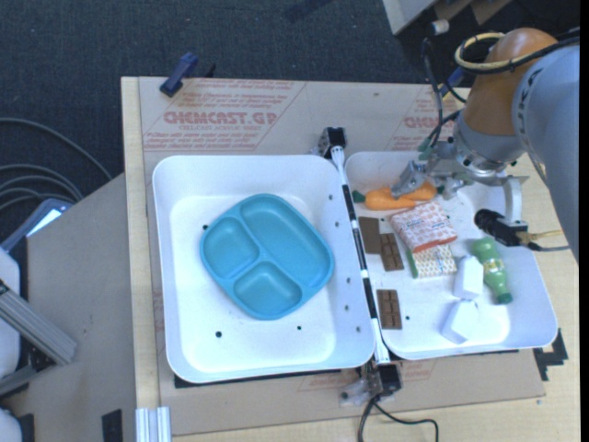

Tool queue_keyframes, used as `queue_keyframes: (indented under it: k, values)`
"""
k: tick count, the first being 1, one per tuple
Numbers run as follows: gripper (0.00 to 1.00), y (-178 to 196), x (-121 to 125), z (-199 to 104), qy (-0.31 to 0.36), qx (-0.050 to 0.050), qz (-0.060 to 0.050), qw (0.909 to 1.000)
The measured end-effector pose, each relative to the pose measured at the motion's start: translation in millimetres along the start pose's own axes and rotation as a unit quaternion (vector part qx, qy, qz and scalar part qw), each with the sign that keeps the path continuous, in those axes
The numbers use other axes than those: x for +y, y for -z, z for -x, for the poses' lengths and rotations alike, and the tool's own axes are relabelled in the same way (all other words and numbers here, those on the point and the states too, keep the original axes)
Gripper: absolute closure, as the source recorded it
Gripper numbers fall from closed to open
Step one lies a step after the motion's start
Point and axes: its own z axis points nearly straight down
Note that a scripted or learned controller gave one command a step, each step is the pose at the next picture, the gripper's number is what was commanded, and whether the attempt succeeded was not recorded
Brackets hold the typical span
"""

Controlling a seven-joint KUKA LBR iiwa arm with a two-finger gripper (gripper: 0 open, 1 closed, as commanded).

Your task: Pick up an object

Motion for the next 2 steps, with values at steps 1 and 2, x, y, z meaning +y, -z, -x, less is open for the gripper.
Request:
queue_keyframes:
  k: [1, 2]
  values:
    - [1.00, 9.4, -0.1, -0.2, 0.001, 0.000, -0.001, 1.0000]
    - [0.00, 9.2, -0.1, -0.3, 0.001, 0.000, -0.001, 1.0000]
